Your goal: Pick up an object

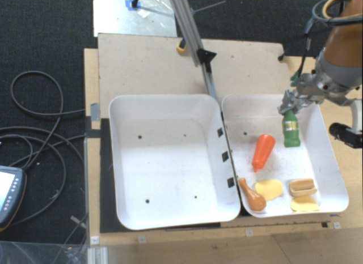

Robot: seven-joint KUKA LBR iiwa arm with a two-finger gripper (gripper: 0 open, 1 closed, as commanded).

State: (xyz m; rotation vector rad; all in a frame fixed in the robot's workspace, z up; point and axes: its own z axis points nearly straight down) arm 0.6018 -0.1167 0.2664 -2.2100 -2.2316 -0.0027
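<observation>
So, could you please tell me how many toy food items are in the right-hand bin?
6: a green plastic bottle at the far right, an orange carrot mid-bin, and along the near edge a chicken drumstick, yellow chip, hot dog and yellow slice.

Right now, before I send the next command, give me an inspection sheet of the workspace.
Surface: bench with two white bins; left bin, right bin.
Job's things: in the right bin, green bottle, orange carrot, drumstick, yellow chip, hot dog, yellow slice.
Clutter: nothing seen.
Grippers: gripper directly over the green bottle's top; a grasp is not confirmed.
Cables: black loops on the floor at left.
Surroundings: dark carpet, slanted metal pole, handheld pendant.
</observation>
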